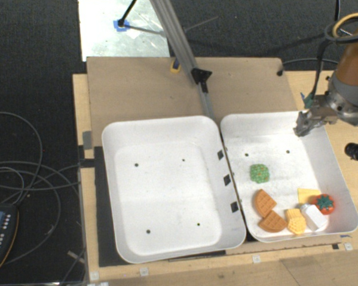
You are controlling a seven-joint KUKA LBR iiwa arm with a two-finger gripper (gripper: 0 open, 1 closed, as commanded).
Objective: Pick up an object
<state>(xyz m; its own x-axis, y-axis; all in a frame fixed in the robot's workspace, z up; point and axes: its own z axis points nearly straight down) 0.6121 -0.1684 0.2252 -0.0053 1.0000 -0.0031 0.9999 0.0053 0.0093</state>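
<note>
Two white bins are seen side by side: left bin [163, 188], right bin [281, 143]. The gripper [304, 125] is seen above the right bin's far corner; finger state cannot be told. Green ball [259, 173], waffles [268, 211] and tomato [325, 204] lie apart. No writing is legible.

I observe a tan bench [140, 87] bearing two shallow white bins side by side. The left bin [118, 172] sits on a dark mat [102, 209] that shows along its left and near edges. The right bin [332, 161] touches the left one along their shared edge, joined by small black clips [226, 179].
</note>
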